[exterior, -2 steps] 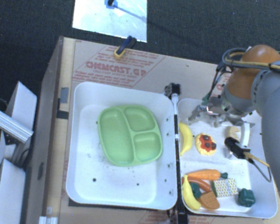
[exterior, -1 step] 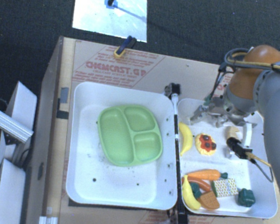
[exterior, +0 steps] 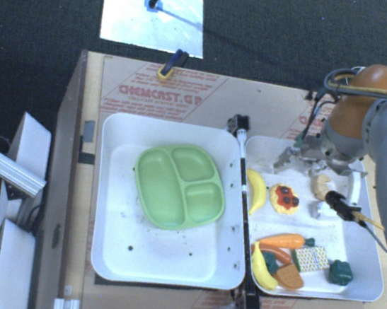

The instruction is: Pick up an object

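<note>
The left bin (exterior: 116, 246) holds a green divided plate (exterior: 180, 186). In the right bin (exterior: 369, 278), a banana (exterior: 256, 191) and a small pizza toy (exterior: 284, 198) lie just below the gripper (exterior: 294, 157). Its thin fingers seem to be spread and holding nothing, though the view is poor there.

A wooden bench (exterior: 188, 89) printed with red lettering carries two shallow white bins side by side. The right bin (exterior: 370, 271) lies under the gripper (exterior: 295, 156); the left bin (exterior: 116, 246) sits on the gripper's far side. A yellow-and-black clamp (exterior: 170, 65) rests at the bench's far edge.
</note>
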You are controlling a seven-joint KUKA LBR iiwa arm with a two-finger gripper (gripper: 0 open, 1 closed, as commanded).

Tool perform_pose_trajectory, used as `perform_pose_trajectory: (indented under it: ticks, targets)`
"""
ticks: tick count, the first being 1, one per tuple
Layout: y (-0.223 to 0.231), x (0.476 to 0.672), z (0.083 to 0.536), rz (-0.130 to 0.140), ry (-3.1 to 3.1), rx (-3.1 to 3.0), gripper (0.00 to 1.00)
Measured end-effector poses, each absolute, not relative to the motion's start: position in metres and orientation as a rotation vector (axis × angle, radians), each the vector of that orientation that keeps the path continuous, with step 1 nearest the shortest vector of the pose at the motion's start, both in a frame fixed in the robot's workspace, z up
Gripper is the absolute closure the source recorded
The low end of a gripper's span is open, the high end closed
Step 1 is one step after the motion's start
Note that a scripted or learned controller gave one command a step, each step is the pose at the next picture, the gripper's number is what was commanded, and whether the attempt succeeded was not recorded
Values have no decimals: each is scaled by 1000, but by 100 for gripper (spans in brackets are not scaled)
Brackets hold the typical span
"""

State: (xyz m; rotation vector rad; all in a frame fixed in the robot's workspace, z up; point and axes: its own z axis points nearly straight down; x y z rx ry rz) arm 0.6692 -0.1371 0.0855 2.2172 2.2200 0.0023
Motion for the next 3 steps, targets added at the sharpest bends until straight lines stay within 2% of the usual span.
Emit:
perform_pose_trajectory:
  ticks: [1, 2, 3]
  targets:
    - [-139, 669, 86, 2, 2220, 2217, 0]
    - [-107, 669, 85, 3, 2225, 2215, 0]
    - [-123, 669, 85, 2, 2220, 2218, 0]
